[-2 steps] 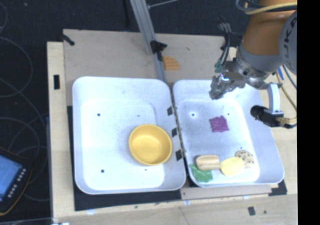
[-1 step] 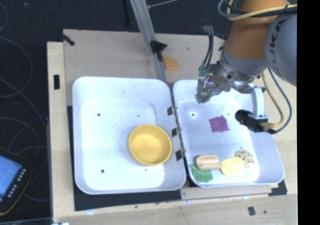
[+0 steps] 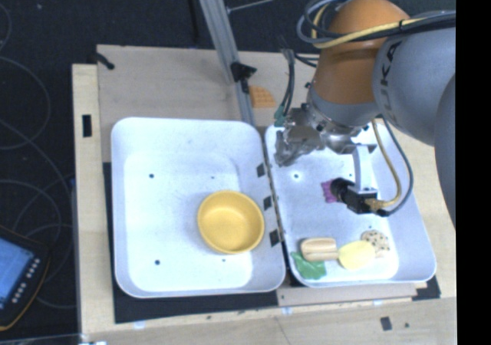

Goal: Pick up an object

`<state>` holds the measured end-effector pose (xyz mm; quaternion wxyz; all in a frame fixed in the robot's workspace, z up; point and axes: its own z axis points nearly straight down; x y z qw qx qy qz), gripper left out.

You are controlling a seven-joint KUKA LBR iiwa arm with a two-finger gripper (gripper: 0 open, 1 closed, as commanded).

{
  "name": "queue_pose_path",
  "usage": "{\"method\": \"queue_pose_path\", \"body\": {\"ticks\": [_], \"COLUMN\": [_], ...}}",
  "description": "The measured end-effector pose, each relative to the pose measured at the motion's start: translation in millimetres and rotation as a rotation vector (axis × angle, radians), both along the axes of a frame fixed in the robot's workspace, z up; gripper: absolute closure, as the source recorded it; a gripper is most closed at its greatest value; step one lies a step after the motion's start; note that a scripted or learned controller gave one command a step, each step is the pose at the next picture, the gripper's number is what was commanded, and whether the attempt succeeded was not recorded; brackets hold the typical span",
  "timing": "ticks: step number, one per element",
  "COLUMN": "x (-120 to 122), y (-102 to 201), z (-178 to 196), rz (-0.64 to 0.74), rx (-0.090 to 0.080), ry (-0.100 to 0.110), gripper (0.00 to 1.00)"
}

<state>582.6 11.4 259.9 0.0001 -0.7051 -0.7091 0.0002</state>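
A cluster of small objects is seen at the near edge of the right bin [image 3: 418,251]: a tan, loaf-shaped piece [image 3: 317,248] lying flat, a pale yellow rounded piece [image 3: 355,255] touching its right end, a speckled beige piece [image 3: 375,240] just behind that, and a green scrap [image 3: 308,265] tucked under the tan piece at the bin's rim. A small magenta object [image 3: 331,190] is seen farther back in the same bin, partly covered by a black fitting. The gripper [image 3: 286,150] is placed at the far left corner of the right bin, close to the divide between the bins, well apart from the cluster. Nothing is seen between its fingers; how wide they stand cannot be told. A yellow bowl [image 3: 230,221] sits upright in the left bin [image 3: 153,152].
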Motion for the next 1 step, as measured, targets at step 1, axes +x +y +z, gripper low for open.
{"method": "queue_pose_path", "body": {"ticks": [1], "x": [-6.1], "y": [53.7], "z": [-13.4], "rz": [0.001], "rx": [0.001], "ry": [0.0], "gripper": [1.0]}}
